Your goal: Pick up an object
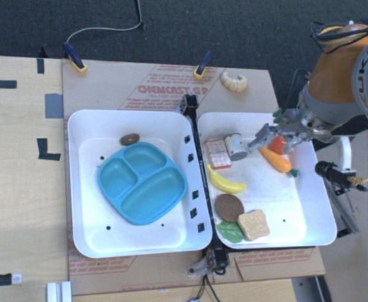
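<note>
A: Where's the gripper [278,137]?
B: Over the right white plastic bin [309,225], upper part. Can't tell its opening or whether it holds anything.
A: Nearest target?
B: Smooth orange plastic carrot [277,159], just beside it at 6 o'clock, long axis running 10 to 4. The small silver metal can [235,146] lies near at 9 o'clock, by a red-and-white printed carton [217,154].
A: Other bin?
B: Blue moulded divided tray [142,182].

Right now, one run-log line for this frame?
arm: over right bin | gripper: above carrot, beside can | held: nothing seen | left bin: blue tray
</note>
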Available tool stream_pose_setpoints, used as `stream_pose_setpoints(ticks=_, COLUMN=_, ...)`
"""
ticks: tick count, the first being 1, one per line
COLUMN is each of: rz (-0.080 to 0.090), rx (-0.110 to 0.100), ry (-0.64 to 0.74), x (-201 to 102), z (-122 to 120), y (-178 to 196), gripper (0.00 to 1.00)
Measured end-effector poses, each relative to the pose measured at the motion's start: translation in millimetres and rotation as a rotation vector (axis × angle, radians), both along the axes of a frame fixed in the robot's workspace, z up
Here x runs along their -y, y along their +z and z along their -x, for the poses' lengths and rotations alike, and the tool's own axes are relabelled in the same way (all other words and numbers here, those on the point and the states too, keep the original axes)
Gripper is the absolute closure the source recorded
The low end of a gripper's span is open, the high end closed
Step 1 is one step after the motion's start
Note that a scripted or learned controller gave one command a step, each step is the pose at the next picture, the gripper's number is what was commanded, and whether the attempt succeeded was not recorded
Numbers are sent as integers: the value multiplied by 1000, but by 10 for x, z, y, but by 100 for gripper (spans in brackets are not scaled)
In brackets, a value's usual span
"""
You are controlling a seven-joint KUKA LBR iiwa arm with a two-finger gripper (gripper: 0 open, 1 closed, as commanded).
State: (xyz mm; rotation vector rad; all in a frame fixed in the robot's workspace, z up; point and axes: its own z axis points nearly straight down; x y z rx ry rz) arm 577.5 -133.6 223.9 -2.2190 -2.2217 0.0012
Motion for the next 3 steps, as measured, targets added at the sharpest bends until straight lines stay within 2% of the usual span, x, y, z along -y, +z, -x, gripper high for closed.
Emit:
stream_pose_setpoints(ticks=1, rz=-1, rx=-4, ry=0, x=-362, z=-893, y=-1117, gripper=0)
stream_pose_setpoints(ticks=2, rz=2, rx=7, ry=1, x=-379, z=-933, y=-1341, gripper=0)
stream_pose_setpoints(ticks=3, rz=7, rx=16, ry=1, x=-365, z=-950, y=-1225, gripper=100)
